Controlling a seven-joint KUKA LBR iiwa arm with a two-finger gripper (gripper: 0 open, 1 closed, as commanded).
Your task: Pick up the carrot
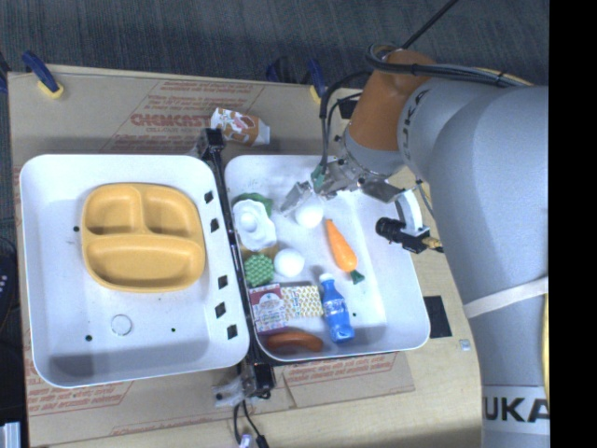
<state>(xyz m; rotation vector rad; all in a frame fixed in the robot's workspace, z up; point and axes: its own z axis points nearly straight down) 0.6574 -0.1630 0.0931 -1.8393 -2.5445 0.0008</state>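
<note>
1. In the right bin point(401, 320), toward its right edge, I see the carrot point(340, 245) lying slanted, free.
2. The gripper point(312, 189) hovers near the bin's far edge; I cannot tell its opening.
3. Carrot looks light, stiff, smooth; I'd grip mid-body, across its width.

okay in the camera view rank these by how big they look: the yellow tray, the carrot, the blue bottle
1. yellow tray, by far the largest
2 and 3. carrot and blue bottle, which look too alike to rank

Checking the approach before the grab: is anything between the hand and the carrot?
A white egg lies just under the hand, up-left of the carrot. Bare bin floor separates egg and carrot.
</note>
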